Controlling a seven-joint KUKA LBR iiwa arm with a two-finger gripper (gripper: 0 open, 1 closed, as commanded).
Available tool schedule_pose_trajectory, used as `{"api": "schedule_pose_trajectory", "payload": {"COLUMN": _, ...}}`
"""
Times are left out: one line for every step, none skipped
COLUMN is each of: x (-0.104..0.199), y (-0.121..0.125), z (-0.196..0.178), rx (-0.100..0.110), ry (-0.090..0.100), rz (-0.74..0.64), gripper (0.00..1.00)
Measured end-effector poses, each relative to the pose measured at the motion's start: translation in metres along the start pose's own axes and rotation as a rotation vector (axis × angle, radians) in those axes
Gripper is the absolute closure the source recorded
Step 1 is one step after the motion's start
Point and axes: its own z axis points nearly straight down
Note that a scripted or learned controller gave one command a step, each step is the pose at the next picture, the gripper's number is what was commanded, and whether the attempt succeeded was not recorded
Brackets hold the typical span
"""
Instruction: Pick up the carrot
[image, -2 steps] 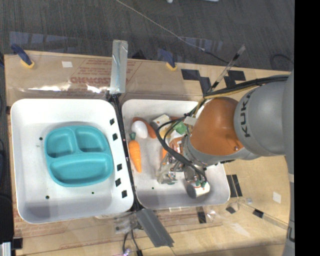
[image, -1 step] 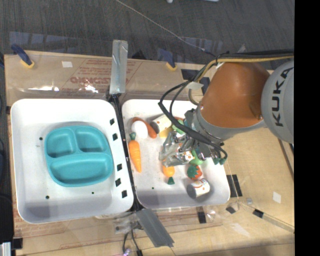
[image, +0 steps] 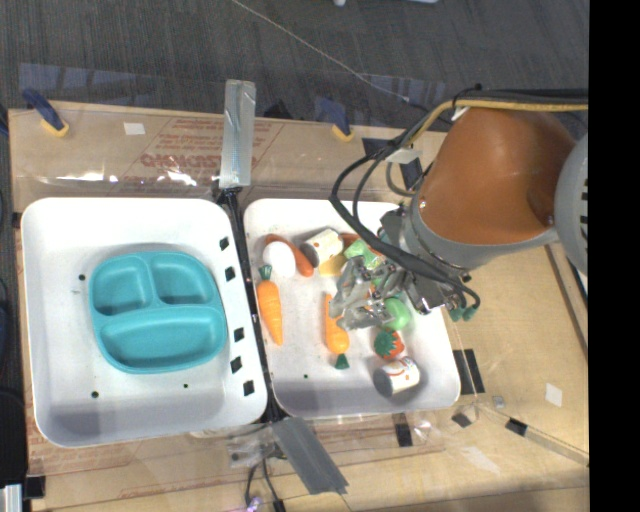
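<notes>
Carrot, the orange tapered plastic one with a green tip (image: 334, 328), lies just left of the two-finger gripper (image: 362, 300) in the right white bin (image: 300, 395); a second orange carrot (image: 269, 310) lies farther left by the wall. Crowding toys could get pinched instead, I judge. Whether the gripper is wide or narrow I cannot tell.

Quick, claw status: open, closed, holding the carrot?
Claw: cannot be told. It sits low over the clutter in the right bin, beside a carrot; nothing visibly held.
</notes>
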Motion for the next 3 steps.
{"api": "schedule_pose_trajectory", "payload": {"x": 0.011, "y": -0.037, "z": 0.205, "rx": -0.002, "ry": 0.003, "rz": 0.016, "gripper": 1.00}}
{"api": "schedule_pose_trajectory", "payload": {"x": 0.012, "y": -0.037, "z": 0.205, "rx": -0.003, "ry": 0.005, "rz": 0.015, "gripper": 0.00}}
{"api": "schedule_pose_trajectory", "payload": {"x": 0.007, "y": -0.017, "z": 0.206, "rx": -0.005, "ry": 0.008, "rz": -0.007, "gripper": 0.00}}
